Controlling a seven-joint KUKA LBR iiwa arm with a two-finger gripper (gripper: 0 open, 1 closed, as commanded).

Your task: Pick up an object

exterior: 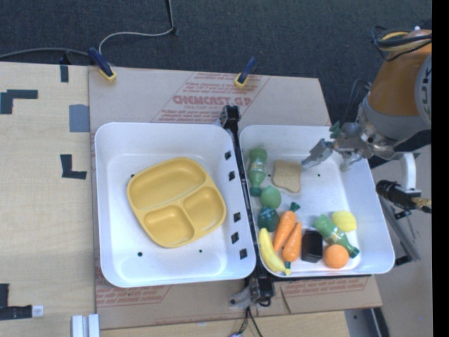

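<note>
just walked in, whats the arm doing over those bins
The arm's gripper hangs open above the right bin, holding nothing. Below it lie toy foods: a bread slice, carrots, a banana, a lemon and an orange. The left bin holds a yellow divided plate.

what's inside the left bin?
The left bin holds one yellow divided tray, lying flat with its three compartments bare. A few small dark specks dot the bin floor around it. Whatever bin floor lies under the tray is covered.
</note>
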